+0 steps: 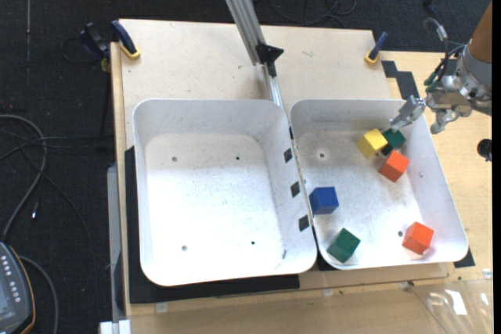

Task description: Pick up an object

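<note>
The right bin (438, 184) holds several cubes. A yellow cube (373, 142) and a dark green cube (394, 139) touch near the back right, with an orange cube (394, 165) just in front of them. A blue cube (323, 199) lies near the divider, a green cube (343, 244) at the front, and another orange cube (419, 238) in the front right corner. My gripper (423, 116) hangs over the bin's back right rim, just right of the dark green cube, open with nothing between its fingers.
The left bin (149, 168) sits beside the right one, their rims meeting in the middle. A slanted metal pole (239, 0) rises from the bench behind the bins. Clamps sit at the bench's back corners.
</note>
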{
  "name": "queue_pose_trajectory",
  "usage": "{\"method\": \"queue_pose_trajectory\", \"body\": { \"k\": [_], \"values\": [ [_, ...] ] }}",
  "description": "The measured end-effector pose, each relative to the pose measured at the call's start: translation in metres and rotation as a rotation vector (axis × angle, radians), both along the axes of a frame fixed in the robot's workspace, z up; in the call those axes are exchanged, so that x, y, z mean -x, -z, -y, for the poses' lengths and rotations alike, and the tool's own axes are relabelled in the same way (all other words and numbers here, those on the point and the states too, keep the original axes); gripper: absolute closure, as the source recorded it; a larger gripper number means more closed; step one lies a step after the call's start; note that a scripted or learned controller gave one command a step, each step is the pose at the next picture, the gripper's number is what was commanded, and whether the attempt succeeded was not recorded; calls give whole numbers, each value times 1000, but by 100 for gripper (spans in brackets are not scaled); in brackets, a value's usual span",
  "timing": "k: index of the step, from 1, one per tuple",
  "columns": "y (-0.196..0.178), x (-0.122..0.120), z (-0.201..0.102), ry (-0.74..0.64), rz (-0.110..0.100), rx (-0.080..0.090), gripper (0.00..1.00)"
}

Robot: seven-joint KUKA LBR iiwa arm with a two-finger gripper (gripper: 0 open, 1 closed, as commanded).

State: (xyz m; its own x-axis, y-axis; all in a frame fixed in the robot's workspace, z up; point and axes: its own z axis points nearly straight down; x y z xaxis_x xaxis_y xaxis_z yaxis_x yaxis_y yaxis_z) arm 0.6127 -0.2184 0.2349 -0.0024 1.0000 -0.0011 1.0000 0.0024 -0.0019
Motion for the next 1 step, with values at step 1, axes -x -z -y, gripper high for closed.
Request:
{"method": "queue_pose_trajectory", "body": {
  "k": [1],
  "values": [
    [0,0,0,0,0,0,0]
  ]
}}
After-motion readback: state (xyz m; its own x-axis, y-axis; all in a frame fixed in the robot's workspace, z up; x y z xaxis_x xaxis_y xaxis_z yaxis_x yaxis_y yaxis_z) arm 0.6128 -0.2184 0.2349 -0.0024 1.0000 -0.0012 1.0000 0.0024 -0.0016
